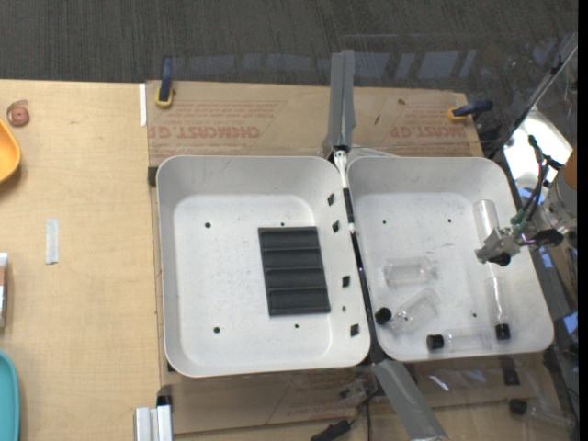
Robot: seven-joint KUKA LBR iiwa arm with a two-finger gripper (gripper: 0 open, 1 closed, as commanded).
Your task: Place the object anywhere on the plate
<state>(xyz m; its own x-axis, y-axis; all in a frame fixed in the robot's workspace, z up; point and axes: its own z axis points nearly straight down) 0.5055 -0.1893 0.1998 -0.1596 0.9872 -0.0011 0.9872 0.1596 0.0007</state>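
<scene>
The gripper (497, 252) hangs over the right bin (367, 200); its grip cannot be told. Clear tubes (411, 307) lie loose below-left of it, the dark ridged plate (294, 270) further left, bare. Placement looks undone.

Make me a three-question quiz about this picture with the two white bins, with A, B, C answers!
1. Where is the black ribbed plate?
A. In the left bin
B. In the right bin
C. On the wooden bench

2. How many white bins are side by side?
A. One
B. Two
C. Four

3. How are the clear tubes in the right bin?
A. Stacked in a tower
B. Lying scattered on the floor of the bin
C. Lying on the black plate

Answers:
1 A, the plate lies flat in the left bin.
2 B, two bins meet at the middle.
3 B, they lie apart, near the tool.
</scene>
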